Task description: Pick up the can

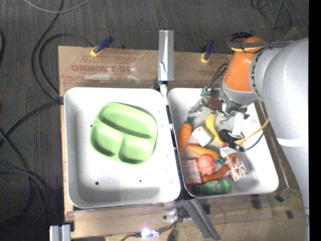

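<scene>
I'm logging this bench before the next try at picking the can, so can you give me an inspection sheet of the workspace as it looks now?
Surface: two white bins side by side on a board; left bin, right bin.
Job's things: no can can be made out in the pile in the right bin.
Clutter: green sectioned plate in the left bin; carrot, banana, green bottle, small carton and other toy food in the right bin.
Grippers: gripper low over the back of the right bin's pile; finger state unclear.
Cables: yellow cable loops from the wrist; dark cables on the floor to the left.
Surroundings: dark carpet; blue clamp on the board's back edge.
</scene>
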You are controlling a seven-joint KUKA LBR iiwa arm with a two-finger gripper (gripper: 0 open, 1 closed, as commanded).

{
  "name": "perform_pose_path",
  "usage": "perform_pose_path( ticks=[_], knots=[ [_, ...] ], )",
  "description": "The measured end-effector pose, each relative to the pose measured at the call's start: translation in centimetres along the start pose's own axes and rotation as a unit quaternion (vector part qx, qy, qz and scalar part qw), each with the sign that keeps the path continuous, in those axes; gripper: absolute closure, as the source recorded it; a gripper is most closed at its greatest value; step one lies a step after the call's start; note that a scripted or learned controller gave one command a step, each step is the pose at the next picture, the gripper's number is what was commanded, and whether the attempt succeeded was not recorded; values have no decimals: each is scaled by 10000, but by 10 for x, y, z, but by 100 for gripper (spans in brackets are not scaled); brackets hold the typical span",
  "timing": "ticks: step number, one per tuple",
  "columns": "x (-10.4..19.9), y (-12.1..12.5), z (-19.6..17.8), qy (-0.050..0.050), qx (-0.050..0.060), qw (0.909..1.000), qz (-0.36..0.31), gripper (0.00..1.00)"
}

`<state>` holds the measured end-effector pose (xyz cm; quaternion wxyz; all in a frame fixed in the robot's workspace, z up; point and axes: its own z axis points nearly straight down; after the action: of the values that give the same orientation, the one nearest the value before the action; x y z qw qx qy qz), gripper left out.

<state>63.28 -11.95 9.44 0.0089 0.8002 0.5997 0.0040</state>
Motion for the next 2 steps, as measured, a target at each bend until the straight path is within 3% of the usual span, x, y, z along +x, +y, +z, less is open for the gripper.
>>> perform_pose_path(
  ticks=[1, 2],
  knots=[
    [-15, 29, -3, 18, 101, 9999, -128, 0],
    [-75, -10, 0, 21, -9, 9976, -691, 0]
  ],
)
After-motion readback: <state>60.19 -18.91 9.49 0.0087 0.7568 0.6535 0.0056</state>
